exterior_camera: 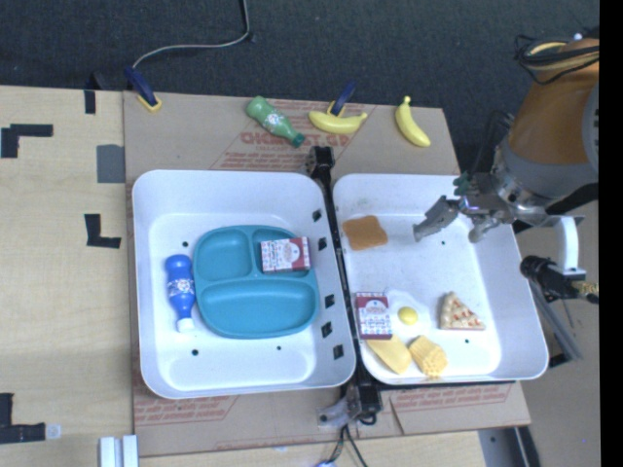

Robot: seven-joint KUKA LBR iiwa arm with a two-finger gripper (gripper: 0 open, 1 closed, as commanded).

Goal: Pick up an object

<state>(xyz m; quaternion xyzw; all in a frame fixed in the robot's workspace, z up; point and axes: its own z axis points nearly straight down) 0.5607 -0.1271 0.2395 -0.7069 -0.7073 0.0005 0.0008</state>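
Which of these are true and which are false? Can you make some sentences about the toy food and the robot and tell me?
1. The blue plate sits in the left bin. True.
2. The blue bottle lies on the blue plate. False: it lies beside the plate, on the bin floor.
3. The gripper hangs over the right bin with nothing between its fingers. True.
4. The pizza slice is in the left bin. False: it is in the right bin.
5. Two bananas lie outside the bins. True.
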